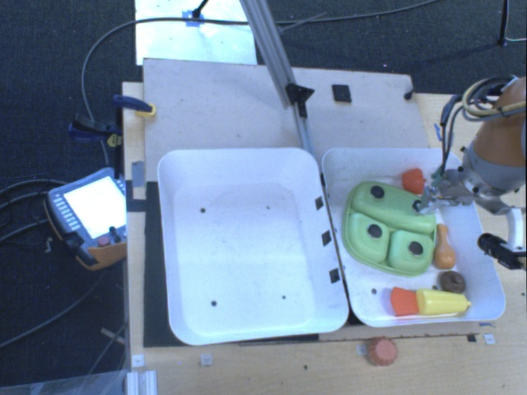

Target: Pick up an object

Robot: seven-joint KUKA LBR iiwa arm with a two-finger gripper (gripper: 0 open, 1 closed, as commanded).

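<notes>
The desk (214, 105) carries two shallow white bins side by side. The left bin (247, 241) is the larger patch of white; the right bin (486, 299) holds all the loose things. Biggest among them is a green tray (387, 225) with three hollows, each marked by a dark dot, lying tilted near the middle of that bin. Along the bin's near edge lies a yellow bottle with an orange cap (430, 302). Just right of the green tray sits an orange gourd-shaped toy (444, 249), and below it a small dark brown ring (451, 282). A small red-orange block (412, 179) rests near the bin's far edge, just above the tray.

The arm comes in from the right, and its end effector (431, 199) hangs over the upper right edge of the green tray, with the red-orange block just beside it on the far side and the gourd toy near below it. Whether its tips are spread or pressed together cannot be told here, nor whether they touch the tray.

A round reddish disc (381, 351) lies on the desk in front of the right bin.
</notes>
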